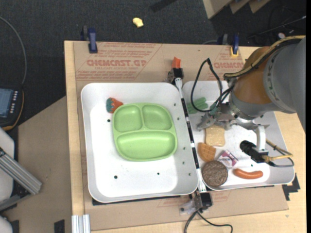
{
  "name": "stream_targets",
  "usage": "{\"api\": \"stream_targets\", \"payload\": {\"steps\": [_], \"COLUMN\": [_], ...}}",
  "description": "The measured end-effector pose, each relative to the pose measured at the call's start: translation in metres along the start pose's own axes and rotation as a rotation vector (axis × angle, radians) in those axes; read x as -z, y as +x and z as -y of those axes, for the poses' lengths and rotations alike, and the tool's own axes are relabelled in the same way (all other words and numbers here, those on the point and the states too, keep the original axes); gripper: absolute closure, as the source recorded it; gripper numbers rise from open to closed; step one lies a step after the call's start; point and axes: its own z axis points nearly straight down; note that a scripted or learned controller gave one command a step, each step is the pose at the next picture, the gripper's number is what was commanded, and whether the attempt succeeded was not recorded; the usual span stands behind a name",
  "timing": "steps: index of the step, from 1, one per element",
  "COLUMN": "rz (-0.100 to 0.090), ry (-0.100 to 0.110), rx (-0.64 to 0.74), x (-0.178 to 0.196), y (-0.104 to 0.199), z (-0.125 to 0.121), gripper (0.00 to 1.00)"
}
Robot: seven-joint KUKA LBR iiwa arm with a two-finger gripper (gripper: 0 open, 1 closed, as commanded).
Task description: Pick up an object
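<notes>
Your nearest candidate is the toy bread slice (215,136), a tan piece lying flat in the right bin (281,130), towards that bin's left wall and about midway along it. The gripper (214,122) hangs just above the slice's far edge, so close that you cannot tell whether it touches, and nothing shows as held in it. You cannot tell either whether the gripper is spread or pressed together, because the wrist hides its tips from this slant.

Just nearer than the slice, against the same left wall, lies an orange wedge (206,152). Beside that sits a small pink and purple piece (227,156). A round brown patty (215,173) rests in the bin's near left corner, and a red sausage (249,174) lies along the near edge to its right. A green toy (198,103) lies at the far left of this bin, beyond the gripper.

The arm (289,79) comes in over the bin's right side, its orange band (250,85) above the wrist.

In the left bin (97,149) you see a green divided plate (144,131) in the middle and a toy strawberry (114,104) touching its far left corner.
</notes>
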Motion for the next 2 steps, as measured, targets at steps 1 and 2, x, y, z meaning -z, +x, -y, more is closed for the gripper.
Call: {"api": "stream_targets", "payload": {"steps": [1, 2], "rz": [0.000, -0.002], "ry": [0.000, -0.008], "rx": [-0.003, 0.005], "x": [0.010, 0.106], "y": [-0.001, 0.062], "z": [0.001, -0.010], "gripper": [1.00, 1.00]}}
